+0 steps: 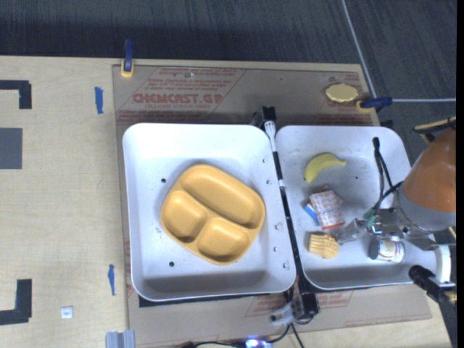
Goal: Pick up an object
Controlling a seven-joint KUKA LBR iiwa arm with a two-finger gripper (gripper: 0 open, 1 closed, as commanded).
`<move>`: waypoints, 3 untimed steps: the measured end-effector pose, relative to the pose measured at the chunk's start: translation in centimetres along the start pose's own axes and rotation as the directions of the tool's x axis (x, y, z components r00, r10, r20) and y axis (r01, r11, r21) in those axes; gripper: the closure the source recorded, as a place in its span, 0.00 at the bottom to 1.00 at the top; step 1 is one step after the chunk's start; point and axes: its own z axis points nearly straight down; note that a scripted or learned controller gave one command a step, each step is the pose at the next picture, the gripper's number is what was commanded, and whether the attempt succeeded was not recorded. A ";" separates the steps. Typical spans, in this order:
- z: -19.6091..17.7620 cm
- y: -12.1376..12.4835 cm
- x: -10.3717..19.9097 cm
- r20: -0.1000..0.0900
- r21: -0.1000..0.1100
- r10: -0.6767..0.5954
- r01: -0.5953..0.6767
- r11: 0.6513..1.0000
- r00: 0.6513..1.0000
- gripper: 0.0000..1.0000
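Observation:
The right bin (341, 133) holds a yellow banana (323, 167) near its back. In the middle lies a small red-and-white carton (325, 207), and a yellow ridged piece (323, 245) sits toward the front. A small silvery can (388, 250) lies at the front right. My gripper (359, 229) is low inside this bin, between the carton and the can, with the orange-banded arm (435, 176) above it at the right edge. The wrist hides what it touches. A large yellow three-part tray (212, 212) sits in the left bin (138, 143).
Both bins rest on a cardboard sheet (188, 93) on the wooden bench. A yellow disc (341, 93) sits on the cardboard behind the right bin. A black cable (382, 165) hangs over the right bin's right side. Blue clamps (127, 55) hold the cardboard.

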 end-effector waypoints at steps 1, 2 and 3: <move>-1.1 0.2 -0.1 0.003 -0.007 0.002 -0.002 1.000 1.000 1.00; -0.1 7.6 6.9 0.000 -0.006 -0.001 0.001 1.000 1.000 1.00; -0.1 16.5 2.8 0.003 -0.003 -0.001 0.001 1.000 1.000 1.00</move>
